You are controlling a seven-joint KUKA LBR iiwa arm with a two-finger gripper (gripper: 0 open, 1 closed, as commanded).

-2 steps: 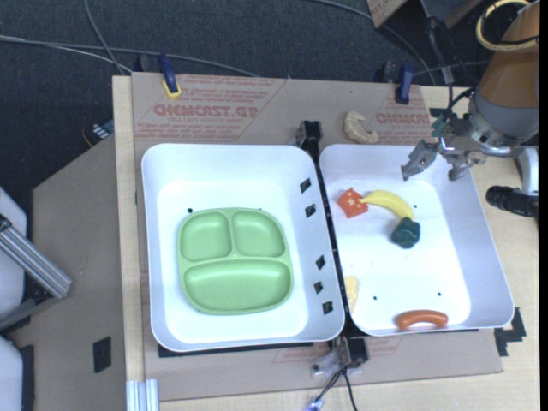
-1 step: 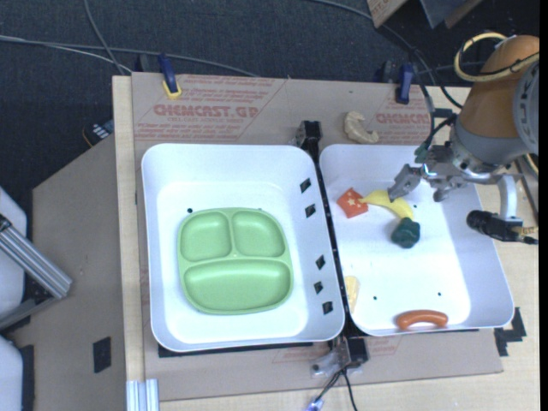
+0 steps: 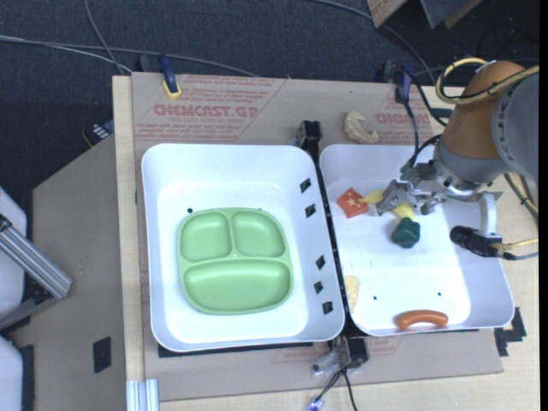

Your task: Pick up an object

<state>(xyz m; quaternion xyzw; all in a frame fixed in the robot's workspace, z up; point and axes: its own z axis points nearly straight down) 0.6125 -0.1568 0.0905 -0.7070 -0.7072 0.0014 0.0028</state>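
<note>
Gripper (image 3: pixel 409 202) hangs low in the right bin (image 3: pixel 445 302) among a red block (image 3: pixel 352 203), yellow piece (image 3: pixel 375 198) and green toy (image 3: pixel 406 233); we cannot tell its state. Open floor lies toward the near rim.

One fixed camera looks down aslant on both white bins (image 3: pixel 154 229).
</note>
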